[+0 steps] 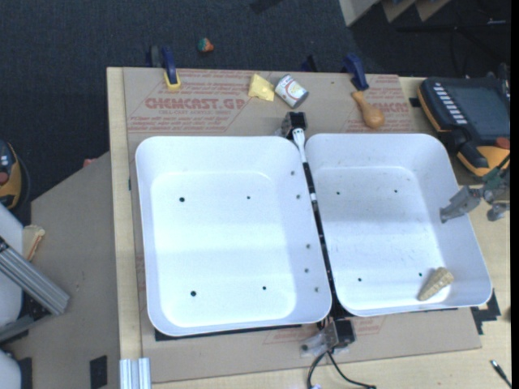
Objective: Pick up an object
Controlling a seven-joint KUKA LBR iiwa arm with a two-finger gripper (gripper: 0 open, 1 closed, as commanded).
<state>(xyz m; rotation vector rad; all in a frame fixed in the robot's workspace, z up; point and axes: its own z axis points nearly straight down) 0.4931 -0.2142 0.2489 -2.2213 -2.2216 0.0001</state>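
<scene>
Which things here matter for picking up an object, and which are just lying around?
For the job:
- tan ridged piece in the right bin, near its front right corner
- gripper at the right bin's right rim

Lying about, on the board behind the bins:
- yellow wedge
- small white box
- orange-handled tool
- left bin

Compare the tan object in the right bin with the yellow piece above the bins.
The tan object lies inside the right bin, near its front right corner; the yellow piece lies outside, on the board. The tan one is duller and ridged; the yellow one is brighter and smoother. Both are small wedge shapes.
</scene>
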